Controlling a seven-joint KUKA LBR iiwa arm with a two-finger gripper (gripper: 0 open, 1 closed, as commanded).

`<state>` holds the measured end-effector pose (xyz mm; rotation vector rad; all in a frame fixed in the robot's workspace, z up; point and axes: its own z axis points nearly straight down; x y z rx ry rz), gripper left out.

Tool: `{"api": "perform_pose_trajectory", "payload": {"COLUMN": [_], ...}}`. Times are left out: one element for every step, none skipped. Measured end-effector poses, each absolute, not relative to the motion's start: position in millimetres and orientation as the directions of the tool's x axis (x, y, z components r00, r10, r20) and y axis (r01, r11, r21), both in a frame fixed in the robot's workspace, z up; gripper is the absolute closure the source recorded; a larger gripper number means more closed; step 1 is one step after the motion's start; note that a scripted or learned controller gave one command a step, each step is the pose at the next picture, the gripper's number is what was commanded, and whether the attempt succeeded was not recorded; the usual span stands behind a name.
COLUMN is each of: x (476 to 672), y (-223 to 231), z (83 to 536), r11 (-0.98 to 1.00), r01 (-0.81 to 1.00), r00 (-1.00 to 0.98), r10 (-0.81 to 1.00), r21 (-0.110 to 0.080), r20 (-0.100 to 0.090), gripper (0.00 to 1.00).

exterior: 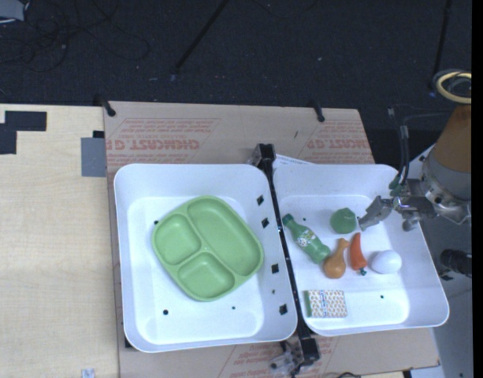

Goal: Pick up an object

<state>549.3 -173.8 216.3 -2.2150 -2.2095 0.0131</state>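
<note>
- The bench (pixel 44 235) carried two shallow white bins side by side on a sheet of printed cardboard (pixel 209 132).
- The left bin (pixel 139 305) held a green divided plate (pixel 207 247) with three compartments, lying flat near the bin's middle.
- The right bin (pixel 418 305) held the small things, gathered toward its middle.
- A green bottle (pixel 306 239) lay on its side near the bin's left wall, tilted with its cap toward the far left.
- A round green object (pixel 343 220) sat just right of the bottle, on the far side.
- An orange-brown pear-shaped piece (pixel 336 261) and an orange-red carrot-like piece (pixel 357 252) lay close together, just beside the bottle's base.
- A white egg-shaped object (pixel 385 261) rested just right of the carrot-like piece.
- A flat patterned packet (pixel 326 303) lay apart, toward the near side.
- The arm reached in from the right, and the gripper (pixel 377 211) hung over the far right part of the right bin, close to the round green object.
- Whether its fingers were spread or pressed together could not be told; nothing showed between them.
</note>
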Motion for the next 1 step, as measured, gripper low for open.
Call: {"api": "perform_pose_trajectory", "payload": {"x": [551.9], "y": [-174.0], "z": [223.2], "r11": [0.000], "r01": [1.000], "r00": [0.000], "r10": [1.000], "r21": [-0.003], "r20": [0.001], "gripper": [0.00]}}
